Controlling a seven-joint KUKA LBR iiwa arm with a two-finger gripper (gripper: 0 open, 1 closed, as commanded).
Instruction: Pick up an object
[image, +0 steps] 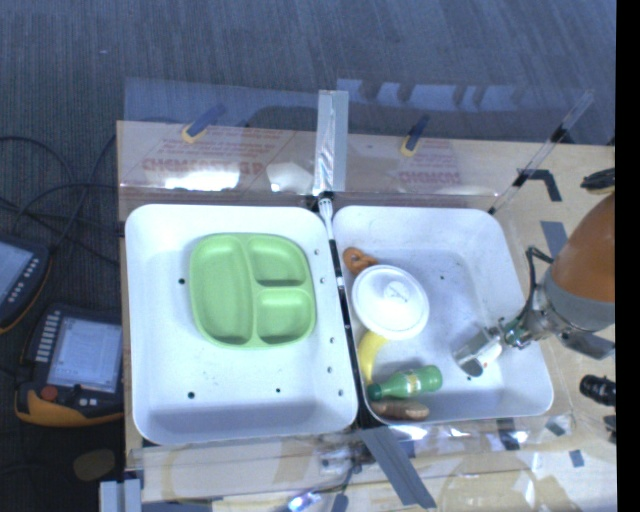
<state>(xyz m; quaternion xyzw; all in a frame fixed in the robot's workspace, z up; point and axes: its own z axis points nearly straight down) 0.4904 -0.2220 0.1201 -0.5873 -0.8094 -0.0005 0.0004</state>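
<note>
The right bin (455, 225) holds a white round lid or cup (391, 299) near its left wall, with an orange piece (353, 260) behind it and a yellow banana (371, 352) in front of it. A green bottle (406, 382) lies along the front wall, a brown object (402, 409) just in front of it. My gripper (478, 354) hangs low over the bin's right half, to the right of the white lid and apart from all of these things. Nothing shows between its tips.
The left bin (160, 390) carries a green divided plate (252, 288). A clear panel stands behind both bins with a metal post (331, 140) at the middle. A tablet and handheld device (75, 352) lie on the floor at the left.
</note>
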